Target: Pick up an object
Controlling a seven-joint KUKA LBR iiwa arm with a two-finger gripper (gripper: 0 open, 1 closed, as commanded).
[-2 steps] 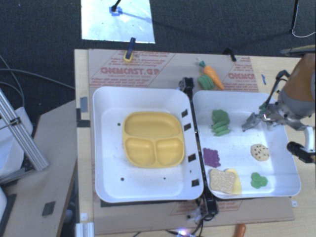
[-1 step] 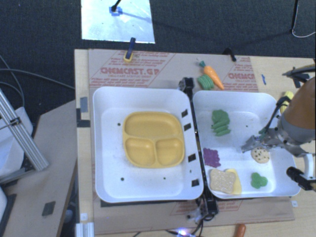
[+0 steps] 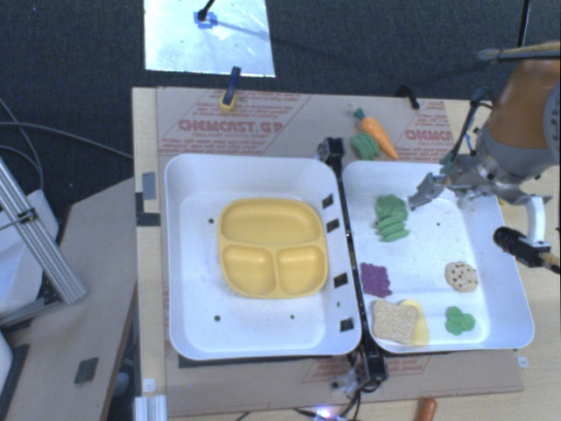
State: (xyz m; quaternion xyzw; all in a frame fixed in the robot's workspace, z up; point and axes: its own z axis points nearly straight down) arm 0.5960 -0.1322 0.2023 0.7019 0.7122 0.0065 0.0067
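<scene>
The hand [image 3: 427, 191] hung over the upper part of the right bin [image 3: 504, 261], and I honestly couldn't tell if it was open or closed. Closest thing to it was the green pea pod toy [image 3: 391, 217], sitting just to the camera's lower left of the hand, long axis running roughly up-down the bin. My guess was a short reach that way. Only readable print was "CHEMCAST GP" in red on the cardboard sheet [image 3: 254, 123] covering the bench.
</scene>
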